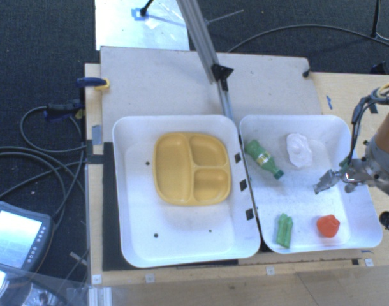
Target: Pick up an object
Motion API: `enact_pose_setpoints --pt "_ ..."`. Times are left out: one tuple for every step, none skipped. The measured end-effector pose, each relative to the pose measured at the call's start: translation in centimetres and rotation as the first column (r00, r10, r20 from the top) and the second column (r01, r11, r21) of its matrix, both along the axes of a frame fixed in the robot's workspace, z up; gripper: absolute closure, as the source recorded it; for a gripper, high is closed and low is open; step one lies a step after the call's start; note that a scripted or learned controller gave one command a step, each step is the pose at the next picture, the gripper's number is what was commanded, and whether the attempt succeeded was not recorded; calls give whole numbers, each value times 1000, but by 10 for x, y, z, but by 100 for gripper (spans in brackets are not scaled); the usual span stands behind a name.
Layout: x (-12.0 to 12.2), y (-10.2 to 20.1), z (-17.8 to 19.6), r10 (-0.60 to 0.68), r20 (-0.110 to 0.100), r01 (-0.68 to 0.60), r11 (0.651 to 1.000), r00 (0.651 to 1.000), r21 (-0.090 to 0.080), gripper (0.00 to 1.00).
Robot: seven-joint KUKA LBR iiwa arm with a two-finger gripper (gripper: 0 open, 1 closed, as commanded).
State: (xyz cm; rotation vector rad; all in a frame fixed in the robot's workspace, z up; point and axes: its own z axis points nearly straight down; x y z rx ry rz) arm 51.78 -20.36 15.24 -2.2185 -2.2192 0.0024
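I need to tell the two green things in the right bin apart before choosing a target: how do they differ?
The green bottle lies near the bin's left wall in the upper half, tilted diagonally; the green block lies near the bin's front edge, almost straight along the view's vertical. The bottle has a pale label and a neck; the block is plain, flat-sided and uniformly bright green. The bottle looks longer. Both are green, lie flat in the right bin, and sit apart from the tool.

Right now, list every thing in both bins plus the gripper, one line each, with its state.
yellow divided tray: lying flat in the left bin, compartments bare.
green bottle: on its side, right bin.
white crumpled object: resting loose, right bin.
green block: lying flat near the front wall.
red object: sitting loose, untouched.
gripper: above the right bin, holding nothing.
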Motion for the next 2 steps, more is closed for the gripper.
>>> enact_pose_setpoints --pt "6 -2 -60 0 0 0 1000 1000 0 0" --pt "8 -2 -46 -1 7 1 1000 1000 -2 100"
